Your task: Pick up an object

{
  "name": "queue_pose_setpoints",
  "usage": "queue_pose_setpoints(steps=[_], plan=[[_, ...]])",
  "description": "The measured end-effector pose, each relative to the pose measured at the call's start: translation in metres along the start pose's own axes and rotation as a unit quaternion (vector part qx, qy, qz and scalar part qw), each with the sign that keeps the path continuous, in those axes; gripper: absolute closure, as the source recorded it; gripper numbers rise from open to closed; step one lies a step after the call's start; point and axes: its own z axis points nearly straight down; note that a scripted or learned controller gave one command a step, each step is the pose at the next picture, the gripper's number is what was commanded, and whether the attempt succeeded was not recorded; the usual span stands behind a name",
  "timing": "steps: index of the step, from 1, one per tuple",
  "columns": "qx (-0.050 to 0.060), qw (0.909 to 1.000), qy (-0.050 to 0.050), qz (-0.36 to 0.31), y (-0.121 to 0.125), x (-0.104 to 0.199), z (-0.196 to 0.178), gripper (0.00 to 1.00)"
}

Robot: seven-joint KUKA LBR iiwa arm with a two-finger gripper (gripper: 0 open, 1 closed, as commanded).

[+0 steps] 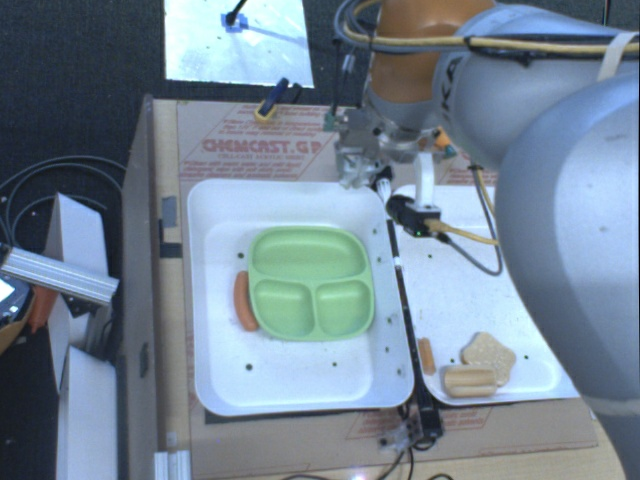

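From the camera view above the worktop, we are looking down on two shallow white bins lying side by side, with the grey arm reaching in from the right and its orange band showing just above the wrist. The tool is hanging over the far edge of the left bin, close to the wall shared by the two bins, and we are seeing nothing gripped in it; how far it is open we cannot tell, since the wrist and cabling are masking it. The candidates for picking are all lying apart from it. In the left bin a green divided plate is sitting near the middle, with an orange sausage-shaped piece touching or just beside its left rim. In the right bin, in the near corner, a tan bread-like piece is resting against a pale roll-shaped piece, and a small orange stick is lying beside the dividing wall. By our reading, the task is hardly begun: no object is lifted, and choosing, descending, closing and raising are all remaining.
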Motion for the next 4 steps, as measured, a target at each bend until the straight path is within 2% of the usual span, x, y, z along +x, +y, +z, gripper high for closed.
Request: queue_pose_setpoints(steps=[1,2,3,4], plan=[[0.002,1.0000,0.000,0.000,-0.015,0.023,0.047,1.00],[0.000,1.0000,0.000,0.000,-0.007,0.084,0.042,1.00],[0.001,1.0000,0.000,0.000,-0.039,0.111,0.054,1.00],[0.002,1.0000,-0.001,0.000,-0.069,0.130,0.091,1.00]])
